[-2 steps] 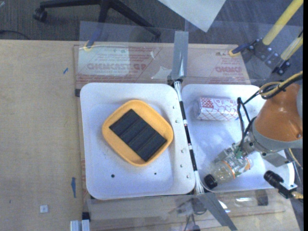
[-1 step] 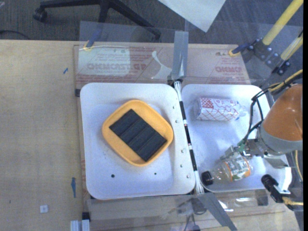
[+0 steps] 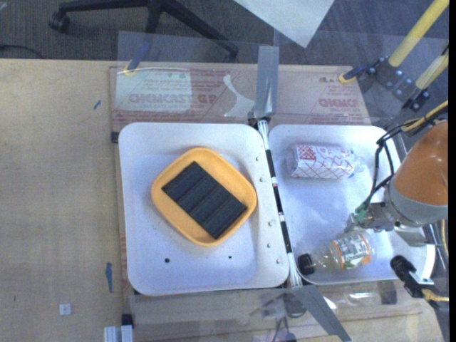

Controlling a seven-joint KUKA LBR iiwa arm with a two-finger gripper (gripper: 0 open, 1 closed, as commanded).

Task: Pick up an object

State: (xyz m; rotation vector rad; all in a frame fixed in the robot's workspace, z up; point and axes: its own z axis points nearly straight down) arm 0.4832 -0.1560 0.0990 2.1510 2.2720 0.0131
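In the right bin [image 3: 317,209] a clear plastic bottle [image 3: 340,254] with a black cap and an orange-green label lies on its side near the front wall. A red-and-white patterned packet [image 3: 322,161] lies toward the back of the same bin. The left bin [image 3: 142,226] holds a yellow dish with a black ribbed insert [image 3: 204,194]. My gripper [image 3: 361,221] comes in from the right under the orange band and hangs low, right over the bottle's upper end. From this angle the wrist hides how it meets the bottle.
A raised divider [image 3: 274,191] with small screws runs between the two bins. Cardboard sheets [image 3: 171,95] lie behind the bins. Yellow bars [image 3: 420,27] and black cables [image 3: 388,144] stand at the back right, near the arm. Bare wooden bench [image 3: 57,191] stretches to the left.
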